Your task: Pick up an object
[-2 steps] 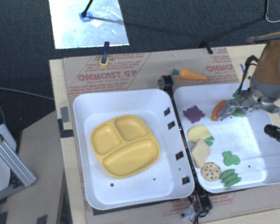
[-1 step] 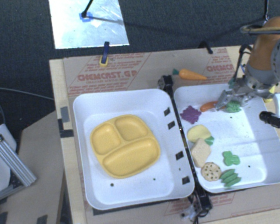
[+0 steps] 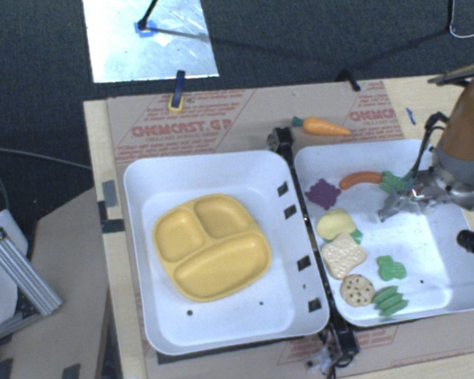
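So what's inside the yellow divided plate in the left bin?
All three compartments of the yellow divided plate look bare, with no food in them. The bin floor beneath the plate is covered by it.

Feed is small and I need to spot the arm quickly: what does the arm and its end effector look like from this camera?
The arm is grey with a broad orange band above the wrist. Its end effector is slim grey metal, tapering to thin fingers over the right bin. A dark cable loops beside the orange band.
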Tool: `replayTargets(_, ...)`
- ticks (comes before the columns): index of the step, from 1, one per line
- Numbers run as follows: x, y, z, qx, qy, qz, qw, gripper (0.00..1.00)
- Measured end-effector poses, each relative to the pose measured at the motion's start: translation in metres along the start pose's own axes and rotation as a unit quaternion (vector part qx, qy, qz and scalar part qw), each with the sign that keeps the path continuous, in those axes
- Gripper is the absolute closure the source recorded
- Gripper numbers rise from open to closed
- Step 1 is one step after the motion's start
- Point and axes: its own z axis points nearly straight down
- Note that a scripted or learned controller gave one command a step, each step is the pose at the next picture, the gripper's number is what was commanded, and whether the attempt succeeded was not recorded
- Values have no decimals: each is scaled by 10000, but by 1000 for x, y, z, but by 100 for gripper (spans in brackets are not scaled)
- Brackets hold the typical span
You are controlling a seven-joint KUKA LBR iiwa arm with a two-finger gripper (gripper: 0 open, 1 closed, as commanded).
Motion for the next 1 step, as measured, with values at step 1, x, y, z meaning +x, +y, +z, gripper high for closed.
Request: replayTargets(1, 102, -83, -150, -75, 14, -65, 9999, 0)
